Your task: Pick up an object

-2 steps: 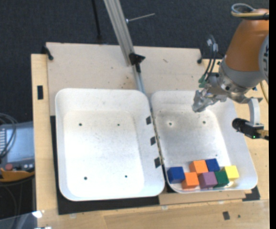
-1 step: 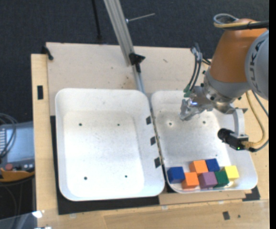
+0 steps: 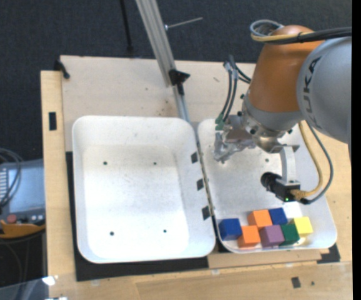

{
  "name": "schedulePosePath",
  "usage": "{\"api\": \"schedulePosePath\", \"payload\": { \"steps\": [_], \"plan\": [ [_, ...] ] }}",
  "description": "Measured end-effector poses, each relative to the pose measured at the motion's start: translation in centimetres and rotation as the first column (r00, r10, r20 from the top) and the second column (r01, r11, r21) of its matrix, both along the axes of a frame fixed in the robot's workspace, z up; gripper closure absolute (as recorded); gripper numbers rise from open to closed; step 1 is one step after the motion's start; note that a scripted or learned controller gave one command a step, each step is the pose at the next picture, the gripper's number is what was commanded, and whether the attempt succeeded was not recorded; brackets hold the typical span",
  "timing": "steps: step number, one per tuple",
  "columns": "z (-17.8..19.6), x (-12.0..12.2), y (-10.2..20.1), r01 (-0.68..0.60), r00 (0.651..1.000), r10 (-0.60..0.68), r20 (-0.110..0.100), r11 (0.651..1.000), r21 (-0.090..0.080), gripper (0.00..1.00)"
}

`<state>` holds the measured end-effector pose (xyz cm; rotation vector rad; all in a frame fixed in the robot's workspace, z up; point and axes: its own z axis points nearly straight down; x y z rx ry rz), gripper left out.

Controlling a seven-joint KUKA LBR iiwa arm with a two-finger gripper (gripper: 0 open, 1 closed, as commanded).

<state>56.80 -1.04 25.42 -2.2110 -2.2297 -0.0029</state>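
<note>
Tabletop point(image 3: 137, 74) carries two white bins: left bin point(image 3: 93, 136) takes the middle-left of the frame, right bin point(image 3: 246, 174) sits just beside it at centre-right. Arm point(image 3: 330, 74) enters from the upper right, orange band above the wrist, and hangs over the top half of the right bin. End effector point(image 3: 225, 150) is at frame centre, near the right bin's upper-left corner, by the divide between bins. We can't tell its state; nothing visible in it.

Blocks are bunched along the lower edge of the right bin, touching or nearly so: blue block point(image 3: 230, 227) leftmost, then orange block point(image 3: 250, 234), purple block point(image 3: 271, 235), green block point(image 3: 289, 232), yellow block point(image 3: 303, 224), with more behind.

We judge nothing picked yet. Left to do: travel down-frame to the cluster, descend, grasp, lift.
</note>
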Motion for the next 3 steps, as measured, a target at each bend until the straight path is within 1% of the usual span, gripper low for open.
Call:
{"api": "schedulePosePath", "payload": {
  "steps": [2, 3],
  "plan": [
    [0.5, -2.9, 9.2, 0.000, 1.000, 0.000, -0.004, 1.000, 0.000, 1.00],
    [0.5, -2.8, 8.9, 0.006, 1.000, -0.006, -0.003, 1.000, 0.000, 0.00]
  ]
}}
